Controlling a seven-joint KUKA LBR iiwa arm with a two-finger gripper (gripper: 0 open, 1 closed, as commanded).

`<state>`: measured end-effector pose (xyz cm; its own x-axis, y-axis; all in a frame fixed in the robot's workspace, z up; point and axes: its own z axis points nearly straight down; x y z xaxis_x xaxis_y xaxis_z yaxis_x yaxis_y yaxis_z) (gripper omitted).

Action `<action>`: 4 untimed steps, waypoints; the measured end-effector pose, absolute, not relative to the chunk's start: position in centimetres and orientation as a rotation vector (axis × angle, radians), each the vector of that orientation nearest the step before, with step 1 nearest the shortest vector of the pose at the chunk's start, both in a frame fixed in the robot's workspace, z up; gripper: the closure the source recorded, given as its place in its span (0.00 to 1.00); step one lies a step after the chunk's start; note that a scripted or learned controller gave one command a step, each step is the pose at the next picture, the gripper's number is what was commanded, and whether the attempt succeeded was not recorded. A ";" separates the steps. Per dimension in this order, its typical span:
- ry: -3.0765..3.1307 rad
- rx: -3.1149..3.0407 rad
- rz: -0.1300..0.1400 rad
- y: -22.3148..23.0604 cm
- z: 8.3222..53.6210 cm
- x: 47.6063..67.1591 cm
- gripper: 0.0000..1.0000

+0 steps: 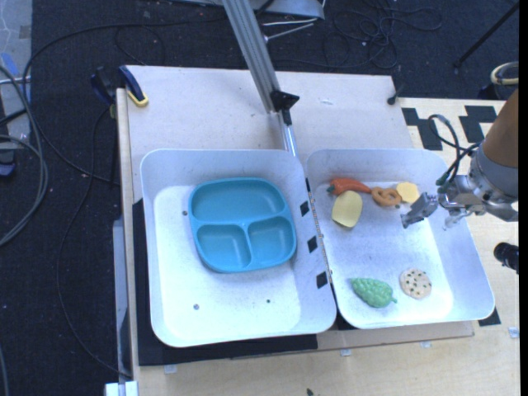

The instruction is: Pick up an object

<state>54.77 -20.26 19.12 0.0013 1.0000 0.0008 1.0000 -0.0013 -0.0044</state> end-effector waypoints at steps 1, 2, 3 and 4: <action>-2.217 -2.221 0.004 -21.1 13.5 55.2 0.00; -2.222 -2.224 -0.001 -21.1 14.9 55.3 1.00; -2.228 -2.225 -0.004 -21.4 21.1 55.0 1.00; -2.230 -2.225 -0.004 -22.0 26.5 56.0 1.00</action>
<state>56.01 -22.03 26.52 -0.0024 1.0000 -0.0040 1.0000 0.0024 0.0079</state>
